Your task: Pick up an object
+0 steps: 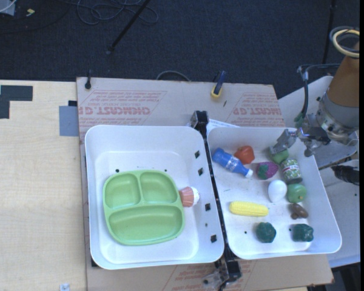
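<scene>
My gripper [296,143] hangs over the far right corner of the right bin [327,238]. Its two grey fingers [283,141] stand apart, open, with nothing held between them. Just below the left finger lies a small green item [281,157], and beside it a small jar with a patterned label [290,170]. Further left in the bin are a red piece [244,154], a blue bottle [230,161] and a purple and green piece [267,170]. A white egg [277,190], a green apple [296,193] and a yellow corn cob [249,208] lie nearer the front.
A brown lump [299,210] and two dark green pieces [266,231] [302,232] sit near the right bin's front. The left bin [97,162] holds a green divided plate [144,206] and a pink and white cupcake [188,196]. A black divider [207,180] separates the bins.
</scene>
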Controlling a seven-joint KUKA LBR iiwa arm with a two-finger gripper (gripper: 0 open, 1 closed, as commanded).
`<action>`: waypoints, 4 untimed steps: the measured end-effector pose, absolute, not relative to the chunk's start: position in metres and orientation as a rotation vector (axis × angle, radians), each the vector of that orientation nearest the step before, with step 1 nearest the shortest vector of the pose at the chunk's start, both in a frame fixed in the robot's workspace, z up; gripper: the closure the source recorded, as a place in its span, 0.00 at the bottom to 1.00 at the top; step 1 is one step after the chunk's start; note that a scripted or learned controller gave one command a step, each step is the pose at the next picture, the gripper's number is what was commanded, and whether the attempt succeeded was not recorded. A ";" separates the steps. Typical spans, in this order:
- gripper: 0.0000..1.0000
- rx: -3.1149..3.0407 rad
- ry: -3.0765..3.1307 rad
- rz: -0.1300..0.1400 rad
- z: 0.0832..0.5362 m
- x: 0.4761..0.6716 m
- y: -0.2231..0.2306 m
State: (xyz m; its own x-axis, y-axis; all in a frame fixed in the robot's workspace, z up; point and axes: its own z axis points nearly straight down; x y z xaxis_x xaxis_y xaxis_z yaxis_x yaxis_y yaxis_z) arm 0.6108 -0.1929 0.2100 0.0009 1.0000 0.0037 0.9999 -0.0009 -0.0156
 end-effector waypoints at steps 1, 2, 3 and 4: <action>0.00 -2.219 -2.220 0.002 0.218 0.614 -0.193; 0.00 -2.215 -2.219 0.005 0.157 0.611 -0.185; 0.00 -2.212 -2.220 -0.007 0.108 0.617 -0.188; 0.00 -2.209 -2.224 -0.019 0.090 0.621 -0.181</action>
State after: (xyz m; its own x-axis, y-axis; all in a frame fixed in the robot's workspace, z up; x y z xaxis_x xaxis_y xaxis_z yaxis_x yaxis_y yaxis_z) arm 0.6205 -0.1805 0.0900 -0.0068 0.9999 0.0138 1.0000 0.0067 0.0033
